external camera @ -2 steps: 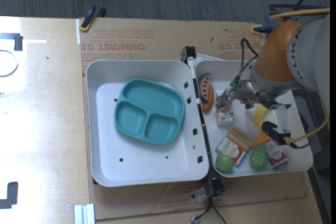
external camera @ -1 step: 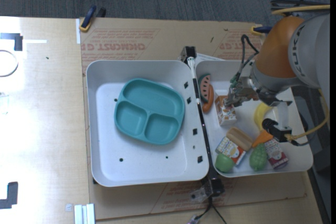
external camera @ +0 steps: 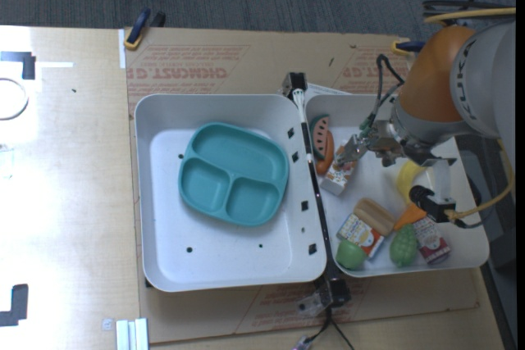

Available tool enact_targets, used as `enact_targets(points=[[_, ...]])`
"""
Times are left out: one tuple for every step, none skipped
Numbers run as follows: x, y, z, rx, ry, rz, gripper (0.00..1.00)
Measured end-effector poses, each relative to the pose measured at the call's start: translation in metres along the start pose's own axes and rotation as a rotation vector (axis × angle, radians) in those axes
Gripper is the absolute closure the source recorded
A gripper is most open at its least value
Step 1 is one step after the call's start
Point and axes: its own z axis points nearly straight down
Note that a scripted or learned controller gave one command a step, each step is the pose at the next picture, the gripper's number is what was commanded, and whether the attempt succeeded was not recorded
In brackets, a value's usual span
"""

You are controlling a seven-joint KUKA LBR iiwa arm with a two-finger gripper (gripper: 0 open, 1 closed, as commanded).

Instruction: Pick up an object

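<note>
- Camera view, far left: pale bench top [external camera: 66,201] with black marks near its edge, and a blue-and-yellow clip [external camera: 138,27] at the upper corner of the brown cardboard sheet [external camera: 189,65] beneath the bins.
- Left bin [external camera: 156,258]: a teal divided plate [external camera: 234,175] lies flat near the middle, its three compartments facing up.
- Right bin [external camera: 472,254], by the dividing wall: a watermelon slice toy [external camera: 321,137] leans near the wall, with a small carton [external camera: 336,176] just beside and below it.
- Gripper [external camera: 354,150]: it hangs low in the upper part of the right bin, its tips right at the carton's upper end; whether the fingers are apart or together cannot be told, and nothing is seen clamped between them.
- Lower part of the right bin: a green round fruit [external camera: 351,255], a colourful small box [external camera: 361,232], a tan bread-like piece [external camera: 376,215], a bumpy green item [external camera: 403,246], an orange piece [external camera: 408,217] and a red-and-white packet [external camera: 431,242] lie close together.
- A yellow item [external camera: 408,176] lies partly under the wrist.
- Right: the grey arm with its orange band [external camera: 431,82] reaches in over the bin.
</note>
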Motion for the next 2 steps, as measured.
enact_targets(points=[[0.006,0.037,0.014,0.017,0.006,-0.008,0.00],[0.004,0.041,0.000,0.006,-0.001,-0.011,1.00]])
